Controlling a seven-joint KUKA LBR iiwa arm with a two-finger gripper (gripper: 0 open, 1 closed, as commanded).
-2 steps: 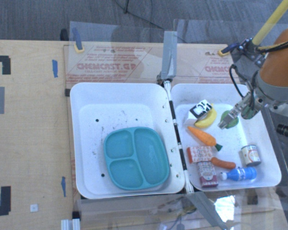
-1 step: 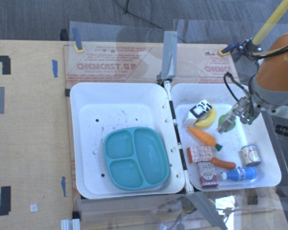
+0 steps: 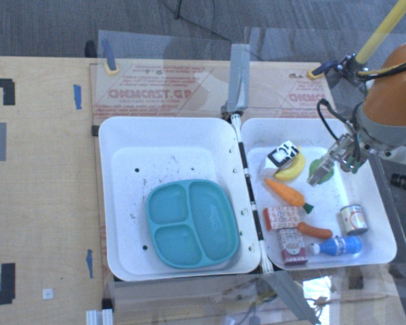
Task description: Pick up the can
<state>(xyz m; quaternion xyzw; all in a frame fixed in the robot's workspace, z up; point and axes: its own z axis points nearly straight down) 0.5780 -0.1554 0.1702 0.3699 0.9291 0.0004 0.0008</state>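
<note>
The can (image 3: 352,219) is small and silver with a reddish label. It lies on its side near the right wall of the right bin (image 3: 386,239). My gripper (image 3: 340,158) hangs over the upper right part of that bin, well behind the can and apart from it. It is right beside a green item (image 3: 323,170), which its tip partly covers.
The right bin also holds a yellow fruit (image 3: 290,170) with a black-and-white piece (image 3: 282,154) on it, a carrot (image 3: 285,193), a sausage (image 3: 315,231), a blue-capped bottle (image 3: 338,247) and two red packs (image 3: 291,244). A teal divided plate (image 3: 189,222) lies in the left bin (image 3: 122,147).
</note>
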